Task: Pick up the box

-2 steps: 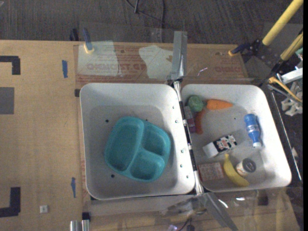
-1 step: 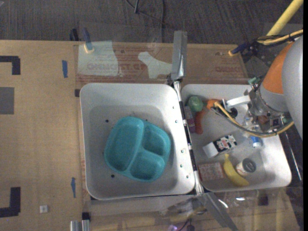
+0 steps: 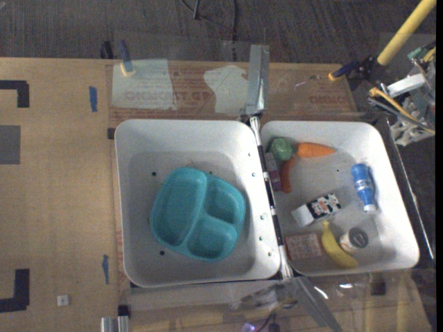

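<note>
The box lay in the middle of the right bin, its long axis slanting from lower left up to upper right. The banana sat just below it and the blue bottle near on its right, the side the arm reaches from. Whether the gripper was spread or closed, I couldn't tell.

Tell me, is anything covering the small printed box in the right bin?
Nothing visible lies on the printed box; its top is bare. The banana lies close beside it, and the blue bottle lies apart from it.
</note>
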`<state>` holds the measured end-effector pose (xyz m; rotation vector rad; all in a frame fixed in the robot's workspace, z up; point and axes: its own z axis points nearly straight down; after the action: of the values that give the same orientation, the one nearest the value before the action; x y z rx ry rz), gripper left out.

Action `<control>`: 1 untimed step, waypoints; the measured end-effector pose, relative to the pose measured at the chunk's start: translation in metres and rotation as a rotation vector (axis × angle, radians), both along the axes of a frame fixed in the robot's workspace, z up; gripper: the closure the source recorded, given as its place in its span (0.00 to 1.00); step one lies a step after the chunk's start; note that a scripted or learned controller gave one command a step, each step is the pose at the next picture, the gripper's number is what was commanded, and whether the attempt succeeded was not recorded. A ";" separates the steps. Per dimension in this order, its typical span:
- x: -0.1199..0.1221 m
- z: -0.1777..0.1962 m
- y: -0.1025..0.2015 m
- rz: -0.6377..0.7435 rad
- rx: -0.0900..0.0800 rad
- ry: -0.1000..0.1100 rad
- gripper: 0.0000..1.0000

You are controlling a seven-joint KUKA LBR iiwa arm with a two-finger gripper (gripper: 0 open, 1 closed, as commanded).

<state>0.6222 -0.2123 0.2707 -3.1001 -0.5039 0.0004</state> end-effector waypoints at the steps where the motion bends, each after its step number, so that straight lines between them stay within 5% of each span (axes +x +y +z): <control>1: 0.022 -0.078 0.089 -0.068 0.002 0.004 1.00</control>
<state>0.6445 -0.1230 0.1931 -3.1130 -0.3973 0.0068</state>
